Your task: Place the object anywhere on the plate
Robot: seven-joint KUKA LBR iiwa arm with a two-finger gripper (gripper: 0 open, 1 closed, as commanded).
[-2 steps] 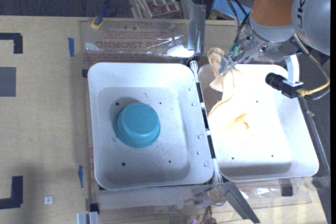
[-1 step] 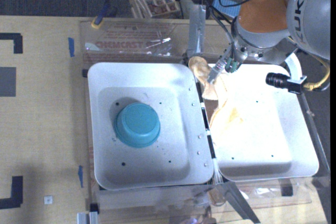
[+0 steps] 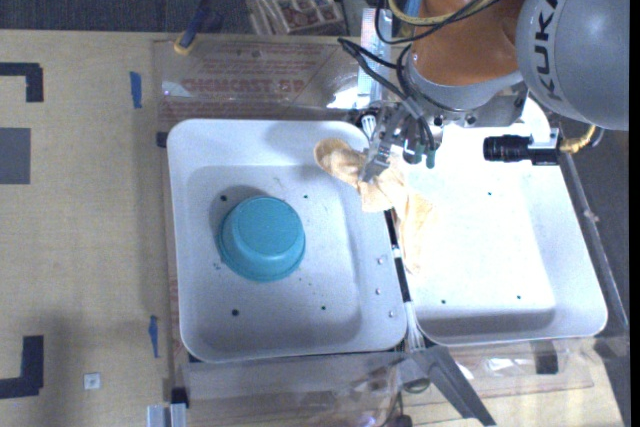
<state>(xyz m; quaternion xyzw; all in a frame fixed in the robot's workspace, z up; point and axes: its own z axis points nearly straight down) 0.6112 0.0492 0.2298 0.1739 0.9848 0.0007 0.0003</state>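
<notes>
Where bins meet, hand (image 3: 378, 158) apparently pinches tan cloth (image 3: 375, 183), draped below fingers; blue plate (image 3: 262, 237) well apart.

You're looking at a robotics lab: KUKA arm (image 3: 585, 35), white bins (image 3: 200, 315) on a taped desk (image 3: 80, 245), cables at twelve o'clock.

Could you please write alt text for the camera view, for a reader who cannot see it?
A grey robot arm reaches in from the right, its gripper at a crumpled yellowish cloth draped over the divide between two shallow white bins. A blue upturned bowl-like plate sits apart in the left bin; the cloth trails into the right bin.
</notes>
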